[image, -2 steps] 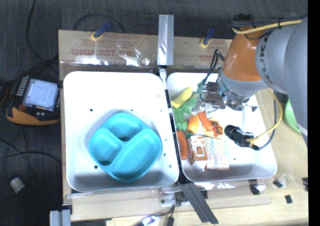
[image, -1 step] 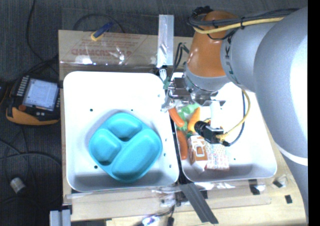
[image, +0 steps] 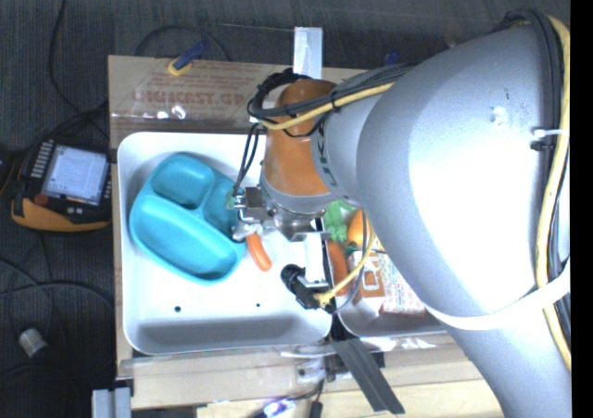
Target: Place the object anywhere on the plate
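A blue two-compartment plate (image: 185,217) lies tilted in the left white bin (image: 185,323), towards its back left. My gripper (image: 245,221) hangs at the plate's right edge, under the orange wrist band (image: 292,152). A small orange carrot-like object (image: 259,253) lies slanted just below the gripper, beside the plate's lower right corner and off the plate. The wrist hides whether the gripper touches the object.
The right bin holds a green and orange item (image: 339,221), another orange piece (image: 335,260) and a printed box (image: 384,286), mostly under the arm. A black cable clip (image: 296,282) hangs near the divider between the bins. Bare floor of the left bin lies in front of the plate.
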You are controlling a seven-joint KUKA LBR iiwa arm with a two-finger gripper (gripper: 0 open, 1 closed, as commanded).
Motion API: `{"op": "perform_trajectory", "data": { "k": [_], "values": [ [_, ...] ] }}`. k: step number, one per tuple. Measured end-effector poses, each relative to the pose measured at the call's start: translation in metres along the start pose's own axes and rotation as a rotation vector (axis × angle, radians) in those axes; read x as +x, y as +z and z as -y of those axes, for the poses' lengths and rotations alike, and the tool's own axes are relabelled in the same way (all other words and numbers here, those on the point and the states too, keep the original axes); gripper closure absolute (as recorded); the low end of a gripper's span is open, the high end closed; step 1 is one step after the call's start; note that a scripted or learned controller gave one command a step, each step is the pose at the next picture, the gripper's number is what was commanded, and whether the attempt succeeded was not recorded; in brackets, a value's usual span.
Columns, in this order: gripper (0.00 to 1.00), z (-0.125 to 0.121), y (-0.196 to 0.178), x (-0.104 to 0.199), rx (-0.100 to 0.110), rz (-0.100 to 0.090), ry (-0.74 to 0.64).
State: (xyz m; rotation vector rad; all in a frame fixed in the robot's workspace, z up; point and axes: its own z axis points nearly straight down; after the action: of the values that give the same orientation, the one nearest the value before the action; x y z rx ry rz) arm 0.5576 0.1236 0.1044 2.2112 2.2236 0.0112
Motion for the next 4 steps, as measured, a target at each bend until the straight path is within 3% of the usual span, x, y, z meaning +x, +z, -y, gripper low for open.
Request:
{"op": "perform_trajectory", "data": {
  "k": [1,2,3,4],
  "values": [
    [0.00,0.002,0.004,-0.004,0.009,0.006,0.004],
    [1.00,0.000,-0.004,-0.014,0.009,0.020,0.024],
    [1.00,-0.008,-0.162,-0.033,0.012,0.006,-0.049],
    [1.00,0.065,-0.125,-0.030,0.018,0.006,0.234]
  ]
}}
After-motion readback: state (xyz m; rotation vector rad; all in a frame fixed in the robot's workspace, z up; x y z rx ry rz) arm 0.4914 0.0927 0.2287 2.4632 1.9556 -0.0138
